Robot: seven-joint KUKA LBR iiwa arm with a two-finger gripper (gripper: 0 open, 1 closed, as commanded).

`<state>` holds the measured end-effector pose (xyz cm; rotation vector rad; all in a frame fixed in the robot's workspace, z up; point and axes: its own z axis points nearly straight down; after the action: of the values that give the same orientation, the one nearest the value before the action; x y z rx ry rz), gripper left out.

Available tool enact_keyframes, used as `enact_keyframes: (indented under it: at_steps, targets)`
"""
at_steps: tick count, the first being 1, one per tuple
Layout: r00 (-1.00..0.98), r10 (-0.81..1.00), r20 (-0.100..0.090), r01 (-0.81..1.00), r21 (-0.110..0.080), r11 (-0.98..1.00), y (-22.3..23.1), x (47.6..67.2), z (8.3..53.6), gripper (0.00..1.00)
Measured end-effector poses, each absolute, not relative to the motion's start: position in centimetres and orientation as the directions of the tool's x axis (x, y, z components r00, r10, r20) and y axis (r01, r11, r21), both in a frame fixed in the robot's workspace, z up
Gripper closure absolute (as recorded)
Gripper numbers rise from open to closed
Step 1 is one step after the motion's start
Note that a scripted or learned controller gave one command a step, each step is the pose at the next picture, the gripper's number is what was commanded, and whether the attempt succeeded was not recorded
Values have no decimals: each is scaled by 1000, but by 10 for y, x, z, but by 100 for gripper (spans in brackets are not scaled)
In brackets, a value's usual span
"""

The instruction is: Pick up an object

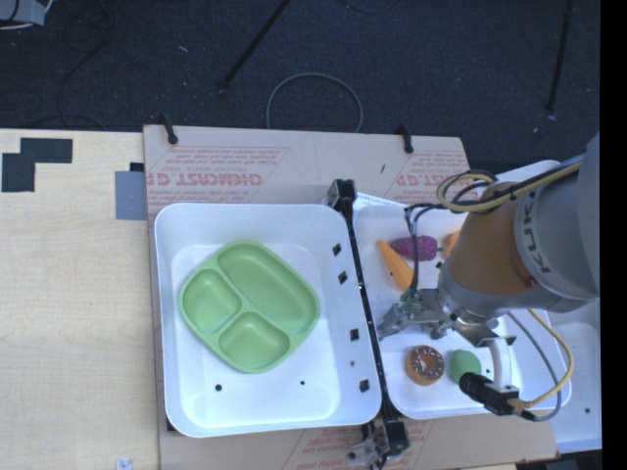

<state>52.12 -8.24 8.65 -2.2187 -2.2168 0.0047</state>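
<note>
The arm (509, 248) is reaching in from the right of the frame and hanging low over the right bin (392, 399), with its gripper (416, 313) sitting at the bin's middle; whether it is open or closed cannot be told. A donut (425, 364) and a green ball (464, 364) are lying just below the gripper toward the lower edge, apart from it, while a carrot (396, 263) and a purple piece (417, 247) are lying just above it. A green divided plate (249, 305) is resting in the left bin (186, 399).
</note>
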Motion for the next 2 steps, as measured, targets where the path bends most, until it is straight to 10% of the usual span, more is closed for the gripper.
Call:
enact_keyframes:
  at_steps: [1, 2]
  targets:
    - [8, 1000, 1, 1000, -4, -8, -84, 522, 98, 100]
    - [8, 1000, 0, 1000, 0, -8, -91, 524, 142, 100]
